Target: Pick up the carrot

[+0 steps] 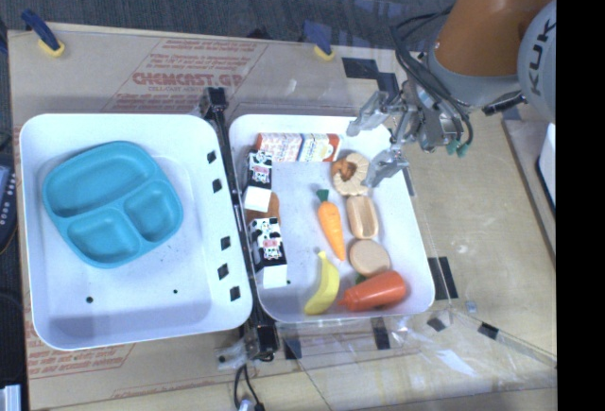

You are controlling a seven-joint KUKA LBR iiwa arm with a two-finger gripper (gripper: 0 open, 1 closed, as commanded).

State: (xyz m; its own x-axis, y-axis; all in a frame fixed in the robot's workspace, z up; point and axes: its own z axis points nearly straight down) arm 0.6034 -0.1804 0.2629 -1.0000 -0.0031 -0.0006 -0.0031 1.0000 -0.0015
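My gripper (371, 146) hangs spread, grasping nothing.
The carrot (331, 225) lies lengthwise in the right bin (416, 239), green top pointing toward the far wall; the blue tray (109, 201) sits in the left bin (57, 305).

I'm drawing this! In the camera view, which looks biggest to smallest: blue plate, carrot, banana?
1. blue plate, by far the biggest.
2 and 3. carrot and banana look about alike, so I can't rank them.

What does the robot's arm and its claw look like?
The arm is grey, with a rounded orange band near the wrist and part of a dark letter on its side. Black cables loop around the wrist. The gripper is small, silvery metal with two thin fingers.
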